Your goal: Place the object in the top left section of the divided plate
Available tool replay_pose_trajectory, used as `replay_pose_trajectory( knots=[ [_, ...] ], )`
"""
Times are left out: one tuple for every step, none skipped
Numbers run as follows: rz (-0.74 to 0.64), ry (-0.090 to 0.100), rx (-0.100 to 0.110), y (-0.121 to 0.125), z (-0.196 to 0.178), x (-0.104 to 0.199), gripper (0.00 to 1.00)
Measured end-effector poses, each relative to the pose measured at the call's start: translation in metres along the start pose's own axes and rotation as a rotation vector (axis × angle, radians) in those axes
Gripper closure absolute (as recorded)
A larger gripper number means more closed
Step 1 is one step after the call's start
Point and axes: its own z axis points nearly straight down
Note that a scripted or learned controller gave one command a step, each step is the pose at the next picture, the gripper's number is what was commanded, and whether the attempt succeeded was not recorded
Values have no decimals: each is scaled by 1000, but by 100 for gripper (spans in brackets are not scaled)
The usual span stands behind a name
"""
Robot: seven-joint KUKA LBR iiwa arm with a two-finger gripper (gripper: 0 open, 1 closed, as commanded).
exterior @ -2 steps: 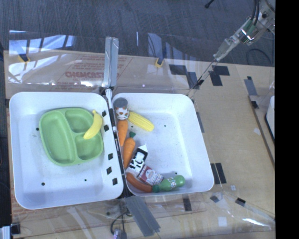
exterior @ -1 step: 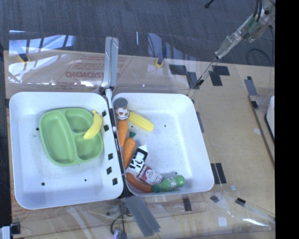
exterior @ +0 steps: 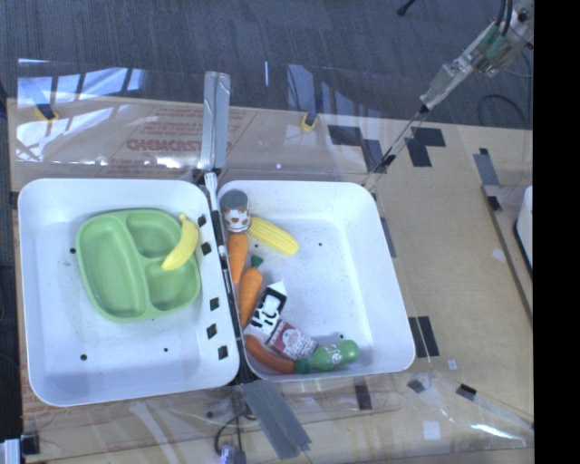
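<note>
Resting a banana on the green plate, job not done.
Lying across the right rim, not yet down in the top left part; needs moving over. Cannot tell if gripper, far off top right, is wide or narrow.

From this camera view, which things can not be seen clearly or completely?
- Gripper: cut off by the top right edge; its fingers cannot be judged.
- Hot dog: partly covered by the ketchup packet.
- Labels on the small can and the black packet: too small to read.
- Right side of the green divided plate: partly under the banana.
</note>
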Motion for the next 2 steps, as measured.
replay_pose_trajectory(
  knots=[
    [-313,5,-2,-10,39,4,100],
    [-275,6,-1,-15,40,13,100]
  ],
)
